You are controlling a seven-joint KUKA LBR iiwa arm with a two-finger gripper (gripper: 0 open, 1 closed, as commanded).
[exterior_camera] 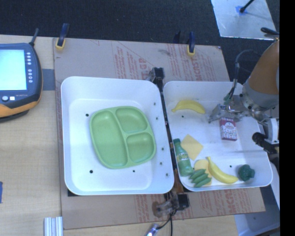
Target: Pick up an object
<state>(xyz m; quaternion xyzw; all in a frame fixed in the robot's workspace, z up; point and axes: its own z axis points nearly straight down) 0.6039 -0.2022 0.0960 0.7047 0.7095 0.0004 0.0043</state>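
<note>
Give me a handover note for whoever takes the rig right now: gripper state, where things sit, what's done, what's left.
Gripper: low over the right bin, just above the small red carton. Whether it grips anything cannot be told.
Right bin contents: red carton mid-right; one banana at the top left; yellow wedge in the middle; green bottle along the left wall; green pods, second banana and dark green lump along the lower edge.
Left bin: green divided plate.
Done: arm is positioned at the carton.
Left: no object visibly lifted; the pick is still to do.
</note>
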